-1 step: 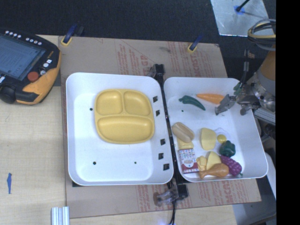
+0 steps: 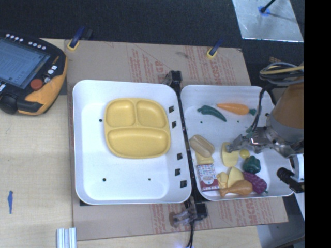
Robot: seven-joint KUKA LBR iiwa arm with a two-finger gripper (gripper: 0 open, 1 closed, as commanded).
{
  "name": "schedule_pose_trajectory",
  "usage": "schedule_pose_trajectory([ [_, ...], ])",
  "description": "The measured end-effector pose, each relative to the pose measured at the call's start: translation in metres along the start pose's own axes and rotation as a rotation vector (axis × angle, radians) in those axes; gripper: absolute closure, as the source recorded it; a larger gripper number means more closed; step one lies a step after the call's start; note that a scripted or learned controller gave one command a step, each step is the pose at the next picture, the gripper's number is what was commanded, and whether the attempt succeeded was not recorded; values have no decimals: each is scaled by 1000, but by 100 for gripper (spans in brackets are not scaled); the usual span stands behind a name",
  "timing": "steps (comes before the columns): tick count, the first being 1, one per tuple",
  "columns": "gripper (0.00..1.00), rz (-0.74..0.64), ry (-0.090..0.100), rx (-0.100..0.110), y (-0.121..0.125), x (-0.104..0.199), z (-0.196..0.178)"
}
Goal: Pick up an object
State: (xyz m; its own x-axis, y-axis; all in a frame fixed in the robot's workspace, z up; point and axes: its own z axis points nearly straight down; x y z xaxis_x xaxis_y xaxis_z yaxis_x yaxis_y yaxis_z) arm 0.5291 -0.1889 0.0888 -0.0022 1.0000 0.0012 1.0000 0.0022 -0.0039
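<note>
The right bin [image 2: 222, 90] holds several toy foods. An orange carrot [image 2: 232, 108] and a green chili [image 2: 212, 112] lie at its far end. A tan bread roll [image 2: 201, 145] is near the left wall, with a red and white carton [image 2: 207, 175] below it. My gripper [image 2: 239, 144] reaches in from the right, low over the middle of this bin, just above a yellow wedge [image 2: 227, 157]. A dark green pepper [image 2: 252, 164], a purple eggplant [image 2: 256, 182] and a brown drumstick [image 2: 237, 189] crowd the near right corner.
The left bin [image 2: 129, 191] carries a yellow divided plate [image 2: 137, 127]. A teach pendant [image 2: 28, 79] rests on the bench at the far left. Black clips [image 2: 176, 78] join the two bins along their shared wall. Cables [image 2: 282, 70] loop behind the arm.
</note>
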Motion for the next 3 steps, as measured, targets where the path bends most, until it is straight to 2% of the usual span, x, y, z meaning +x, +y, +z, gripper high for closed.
schedule_pose_trajectory([
  [1,0,0,-3,-9,-52,25,-6],
  [2,0,-6,-2,-9,15,100,-107],
  [3,0,-1,0,2,-20,26,-45],
])
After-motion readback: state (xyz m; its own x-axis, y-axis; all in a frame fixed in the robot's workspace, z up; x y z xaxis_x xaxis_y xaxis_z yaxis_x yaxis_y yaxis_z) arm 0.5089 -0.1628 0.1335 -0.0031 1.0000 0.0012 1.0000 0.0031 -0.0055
